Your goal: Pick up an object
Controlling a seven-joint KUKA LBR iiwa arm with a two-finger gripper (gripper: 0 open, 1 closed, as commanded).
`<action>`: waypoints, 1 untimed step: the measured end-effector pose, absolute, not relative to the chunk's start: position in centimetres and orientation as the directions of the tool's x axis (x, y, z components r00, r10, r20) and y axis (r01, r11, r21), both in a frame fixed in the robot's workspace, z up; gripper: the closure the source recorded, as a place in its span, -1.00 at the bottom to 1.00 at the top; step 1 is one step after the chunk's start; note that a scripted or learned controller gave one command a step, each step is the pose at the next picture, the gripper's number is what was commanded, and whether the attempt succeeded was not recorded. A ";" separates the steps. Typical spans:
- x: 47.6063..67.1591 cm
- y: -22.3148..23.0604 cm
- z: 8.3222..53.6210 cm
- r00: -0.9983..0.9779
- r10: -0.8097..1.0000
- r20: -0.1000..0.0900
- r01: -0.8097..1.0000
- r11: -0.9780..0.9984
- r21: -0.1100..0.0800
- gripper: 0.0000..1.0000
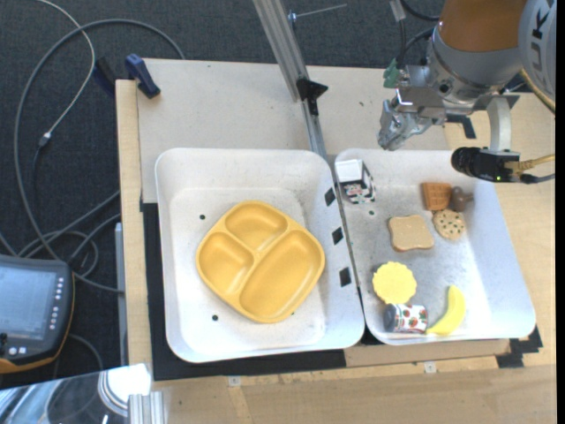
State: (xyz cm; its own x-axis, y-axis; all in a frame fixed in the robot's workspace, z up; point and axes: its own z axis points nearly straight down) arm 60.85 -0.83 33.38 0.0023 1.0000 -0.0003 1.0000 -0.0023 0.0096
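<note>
Far down-left of the gripper [395, 136], one yellow divided plate [259, 260] fills the left bin [177, 325]. Below it, the right bin [512, 281] holds one bread slice [410, 233], one cookie [449, 225], one banana [450, 312]. Grip state: cannot tell.

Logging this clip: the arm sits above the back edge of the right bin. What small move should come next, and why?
Probably move the gripper toward the camera and down over the right bin, toward the bread slice. The gripper hangs over the bin's far rim with nothing between its fingers, and the slice lies flat with clear space around it.
</note>
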 end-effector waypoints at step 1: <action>60.9 -0.7 33.9 -0.002 1.000 -0.001 1.000 0.002 0.004 1.00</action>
State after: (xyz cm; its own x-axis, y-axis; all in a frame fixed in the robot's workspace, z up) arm 60.92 -0.66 33.95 -0.0017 1.0000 -0.0010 1.0000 0.0017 0.0042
